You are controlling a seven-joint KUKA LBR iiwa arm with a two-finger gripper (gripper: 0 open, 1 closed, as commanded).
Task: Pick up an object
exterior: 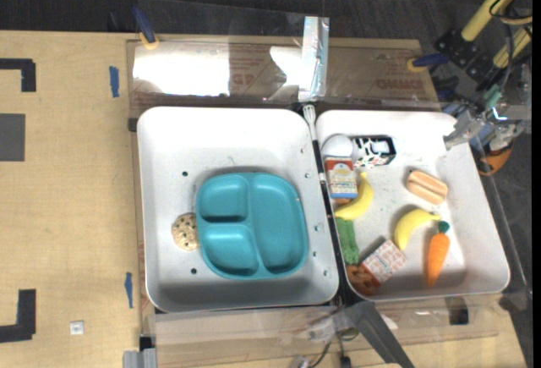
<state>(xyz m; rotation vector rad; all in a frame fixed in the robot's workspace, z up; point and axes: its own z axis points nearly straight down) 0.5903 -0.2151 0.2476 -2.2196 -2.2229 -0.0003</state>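
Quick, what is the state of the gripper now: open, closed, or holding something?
Gripper: at the right bin's far right corner; open or closed cannot be told; no object seen in it.

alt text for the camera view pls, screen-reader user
Two white bins side by side: the left bin holds a teal divided tray and a cookie; the right bin holds toy food, including two bananas and a carrot.

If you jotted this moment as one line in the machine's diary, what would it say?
stage: before pickup | pincer: at right bin's far right corner | right bin: carrot, two bananas, hot dog | left bin: teal tray, cookie
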